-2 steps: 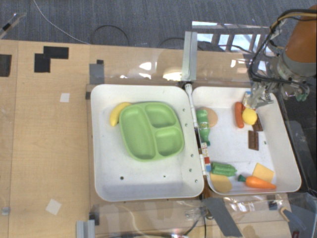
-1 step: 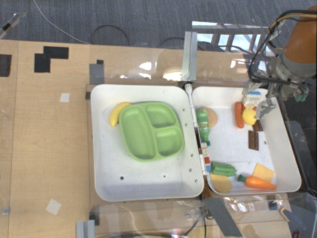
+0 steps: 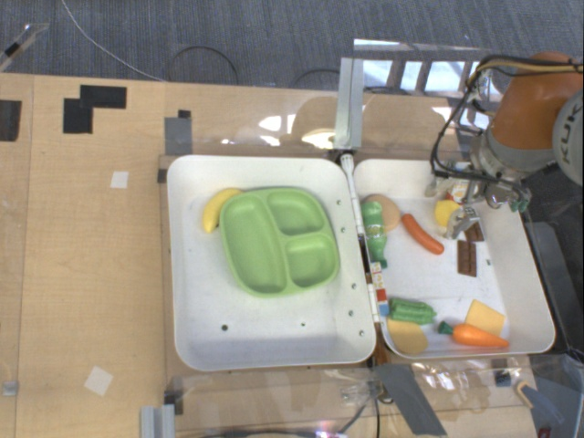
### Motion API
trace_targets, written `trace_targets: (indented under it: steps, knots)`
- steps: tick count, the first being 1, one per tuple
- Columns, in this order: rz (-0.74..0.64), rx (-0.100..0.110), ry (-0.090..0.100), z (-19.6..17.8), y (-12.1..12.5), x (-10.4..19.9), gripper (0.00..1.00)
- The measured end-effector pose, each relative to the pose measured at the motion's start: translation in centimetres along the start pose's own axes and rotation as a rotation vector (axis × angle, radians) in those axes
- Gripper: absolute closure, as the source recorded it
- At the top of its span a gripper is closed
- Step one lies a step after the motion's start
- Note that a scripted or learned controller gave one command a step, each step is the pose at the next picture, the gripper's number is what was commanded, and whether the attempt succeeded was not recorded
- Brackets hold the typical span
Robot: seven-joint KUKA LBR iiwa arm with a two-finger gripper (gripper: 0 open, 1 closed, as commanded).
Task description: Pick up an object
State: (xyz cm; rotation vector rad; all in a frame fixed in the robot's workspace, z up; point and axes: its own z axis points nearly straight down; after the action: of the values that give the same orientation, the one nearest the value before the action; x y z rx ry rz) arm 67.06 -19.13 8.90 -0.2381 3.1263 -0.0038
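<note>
Here the gripper (image 3: 467,215) hangs at about one o'clock in the right bin (image 3: 538,322), right over a small yellow toy (image 3: 445,212); whether it is released or clenched I cannot tell. That toy looks like light, hard, smooth plastic, likely to skid, so a hold across its middle seems best. The orange sausage (image 3: 422,233) lies just beside it at eight o'clock, a brown bar (image 3: 467,257) at five o'clock.
</note>
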Motion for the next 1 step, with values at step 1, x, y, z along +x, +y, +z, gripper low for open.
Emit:
trace_targets:
  steps: [1]
  knots:
    - [0.041, -0.002, -0.006, 0.04, 3.99, 1.55, 0.0]
